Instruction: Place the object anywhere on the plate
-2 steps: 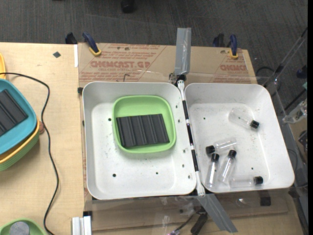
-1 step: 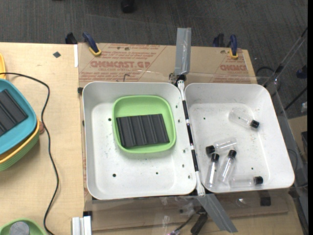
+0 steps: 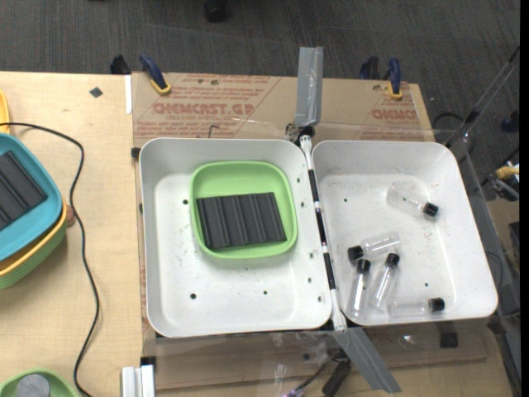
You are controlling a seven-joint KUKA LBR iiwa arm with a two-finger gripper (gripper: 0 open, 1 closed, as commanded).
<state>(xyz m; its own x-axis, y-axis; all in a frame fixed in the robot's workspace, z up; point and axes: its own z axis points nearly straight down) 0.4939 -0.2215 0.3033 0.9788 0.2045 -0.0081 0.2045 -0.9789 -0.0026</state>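
Observation:
A green square plate (image 3: 240, 180) sits in the upper middle of the left white bin (image 3: 231, 292). A dark grey ribbed rectangular slab (image 3: 242, 220) lies flat on the plate and covers most of its floor. The right white bin (image 3: 450, 255) holds several clear vials with black caps. One vial (image 3: 411, 197) lies near the back. Two more vials (image 3: 372, 248) (image 3: 383, 278) lie close together near the middle. Another vial (image 3: 417, 307) rests along the front wall.
Both bins rest on a cardboard sheet (image 3: 215, 106) held by blue clamps (image 3: 154, 73) (image 3: 393, 79). On the wooden bench to the left, a teal tray (image 3: 25, 213) is stacked on other trays. A black cable (image 3: 83, 246) runs beside them.

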